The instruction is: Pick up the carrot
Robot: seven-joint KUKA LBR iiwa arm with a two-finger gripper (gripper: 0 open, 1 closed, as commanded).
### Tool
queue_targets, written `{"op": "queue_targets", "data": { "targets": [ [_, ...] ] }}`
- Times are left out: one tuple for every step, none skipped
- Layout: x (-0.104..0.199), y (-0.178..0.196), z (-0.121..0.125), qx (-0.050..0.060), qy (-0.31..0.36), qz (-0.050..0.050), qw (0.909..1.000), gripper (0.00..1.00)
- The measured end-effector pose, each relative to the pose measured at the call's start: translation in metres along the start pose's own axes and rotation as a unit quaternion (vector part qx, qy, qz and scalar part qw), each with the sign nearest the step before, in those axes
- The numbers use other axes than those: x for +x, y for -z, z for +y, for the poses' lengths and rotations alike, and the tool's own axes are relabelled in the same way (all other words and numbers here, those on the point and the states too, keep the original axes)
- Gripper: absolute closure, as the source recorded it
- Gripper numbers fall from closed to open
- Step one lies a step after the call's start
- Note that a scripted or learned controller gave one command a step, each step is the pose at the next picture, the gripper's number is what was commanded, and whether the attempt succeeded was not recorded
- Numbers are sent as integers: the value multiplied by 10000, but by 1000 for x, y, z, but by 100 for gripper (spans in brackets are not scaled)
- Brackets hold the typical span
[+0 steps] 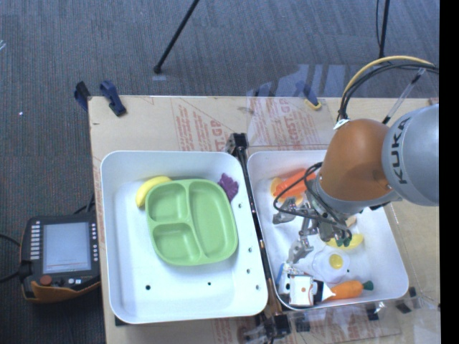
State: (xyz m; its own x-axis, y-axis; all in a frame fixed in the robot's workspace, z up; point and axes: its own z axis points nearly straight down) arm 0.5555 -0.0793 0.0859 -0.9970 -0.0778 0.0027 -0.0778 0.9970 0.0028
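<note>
The end effector [300,248] hangs low in the right bin [399,260]; whether it is spread, I cannot tell. The carrot [344,289] lies nearby.

A robotics lab — the grey carpet [215,41], tripod legs [179,31] behind the cardboard-topped bench [172,120], clamps [111,97] on its edge, the KUKA arm [401,156] and a teach pendant [63,253] on the floor all say so.
</note>
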Motion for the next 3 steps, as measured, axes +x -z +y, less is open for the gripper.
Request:
{"op": "queue_targets", "data": {
  "targets": [
    [-81, 2, -28, -12, -1068, 75, 9942, 0],
    [-65, 2, -5, 1, -1553, -17, 9879, 0],
    [-72, 1, -24, 1, -3496, 10, 9369, 0]
  ]
}}
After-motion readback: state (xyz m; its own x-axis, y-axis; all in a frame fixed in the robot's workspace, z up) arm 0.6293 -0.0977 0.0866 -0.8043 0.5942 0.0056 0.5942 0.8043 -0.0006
